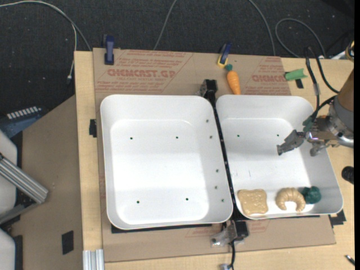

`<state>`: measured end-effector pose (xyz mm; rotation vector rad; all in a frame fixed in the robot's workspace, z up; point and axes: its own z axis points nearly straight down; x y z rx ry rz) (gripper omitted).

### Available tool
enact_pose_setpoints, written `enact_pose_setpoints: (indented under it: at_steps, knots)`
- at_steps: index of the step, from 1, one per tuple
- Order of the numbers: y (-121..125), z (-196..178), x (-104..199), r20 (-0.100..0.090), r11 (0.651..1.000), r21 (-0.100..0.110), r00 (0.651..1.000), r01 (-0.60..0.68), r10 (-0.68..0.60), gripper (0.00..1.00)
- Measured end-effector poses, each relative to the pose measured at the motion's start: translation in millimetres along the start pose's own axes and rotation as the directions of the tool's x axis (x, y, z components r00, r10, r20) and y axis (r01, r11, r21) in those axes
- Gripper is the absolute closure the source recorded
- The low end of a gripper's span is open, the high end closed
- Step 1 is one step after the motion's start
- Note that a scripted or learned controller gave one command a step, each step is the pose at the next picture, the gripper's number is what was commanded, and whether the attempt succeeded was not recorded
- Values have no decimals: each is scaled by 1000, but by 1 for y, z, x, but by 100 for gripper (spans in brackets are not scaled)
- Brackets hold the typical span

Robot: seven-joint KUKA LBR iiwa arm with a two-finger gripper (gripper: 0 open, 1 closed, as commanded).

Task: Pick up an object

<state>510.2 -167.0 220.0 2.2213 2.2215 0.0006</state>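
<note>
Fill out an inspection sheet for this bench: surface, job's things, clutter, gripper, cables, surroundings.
Surface: brown cardboard-covered bench bearing the left white bin and right white bin.
Job's things: tan square toast-like toy, beige croissant-shaped toy and dark green round object, along the right bin's near edge.
Clutter: orange carrot toy lying behind the bins.
Gripper: grey gripper over the right bin, holding nothing visible.
Cables: white cables on the floor.
Surroundings: dark carpet.

Lower right of the frame: tan toast slice [252,202], a croissant [291,199] and a small dark green thing [311,194] lined up along the bin's near edge.
</note>
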Motion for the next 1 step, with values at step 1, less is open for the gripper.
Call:
enact_pose_setpoints:
  at_steps: [1]
  knots:
    - [22,102,-50,-1,1000,7,1000,-3,3,0]
